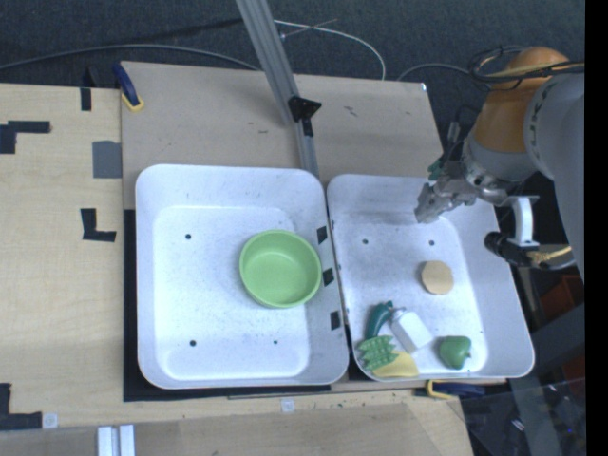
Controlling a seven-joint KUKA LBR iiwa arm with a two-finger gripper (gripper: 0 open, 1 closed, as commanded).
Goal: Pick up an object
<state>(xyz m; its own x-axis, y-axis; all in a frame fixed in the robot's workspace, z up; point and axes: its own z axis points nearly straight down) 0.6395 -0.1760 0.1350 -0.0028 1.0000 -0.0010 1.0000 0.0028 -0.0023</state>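
The things to pick up lie in two white bins. In the right bin there is a round tan disc, a little past the middle toward 3 o'clock. It lies flat, by itself.

Toward 6 o'clock from the disc, a small heap sits by the bin's near wall. A white block lies tilted there. A dark green piece is just beside it at 9 o'clock. A light green ridged toy lies next to a yellow piece at the heap's low end. A green pepper sits at 3 o'clock from the heap, a bit apart.

The gripper is over the right bin's 1 o'clock corner, toward 12 o'clock from the disc and apart from it. It is too blurry to tell if it is wide or narrow. The grey arm with its orange band comes in from 3 o'clock.

The left bin holds a green bowl, open side up, toward its 3 o'clock side.

Both bins sit on the counter. A grey pole slants in from 12 o'clock, down to where the bins meet.
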